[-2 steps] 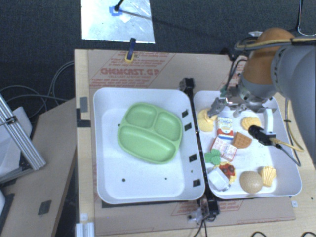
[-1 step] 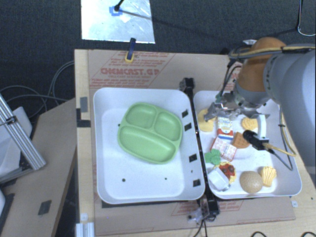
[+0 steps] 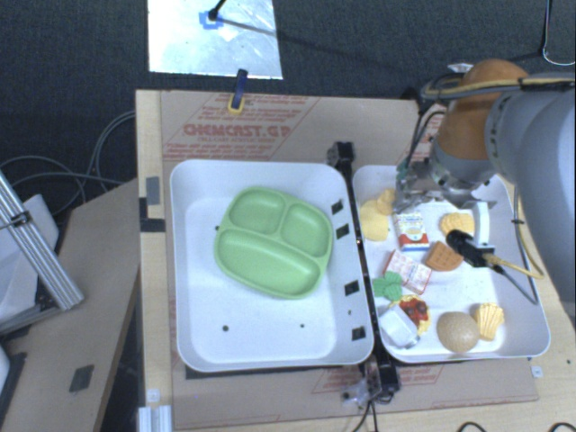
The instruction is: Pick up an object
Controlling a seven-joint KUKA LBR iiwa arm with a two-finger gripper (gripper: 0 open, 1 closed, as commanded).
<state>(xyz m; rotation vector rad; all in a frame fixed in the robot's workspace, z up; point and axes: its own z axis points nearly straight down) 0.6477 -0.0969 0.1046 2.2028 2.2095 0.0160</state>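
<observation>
Step in hand: the approach. The grey arm's gripper hangs low over the far-left part of the right-hand shallow white bin, and nothing can be seen held in it.
Claw state: I cannot tell whether it is spread or pressed together; the wrist hides its tips.
Likely target: the small red-and-white cardboard carton, a judgement from how it lies just in front of the gripper, in the left half of that bin.
How it looks: a boxy toy pack with a white top, a red band and flat faces, lying askew on the bin floor.
Neighbours in that bin: a soft yellow lump just beside the carton, towards the bin's left wall; a round orange biscuit-like piece near it, towards the bin's middle.
Next move calls for: settling straight down with the claw across the carton's narrow faces, and staying clear of the yellow lump.
Risk: the smooth faces may slip if the pinch lands on a corner.
</observation>
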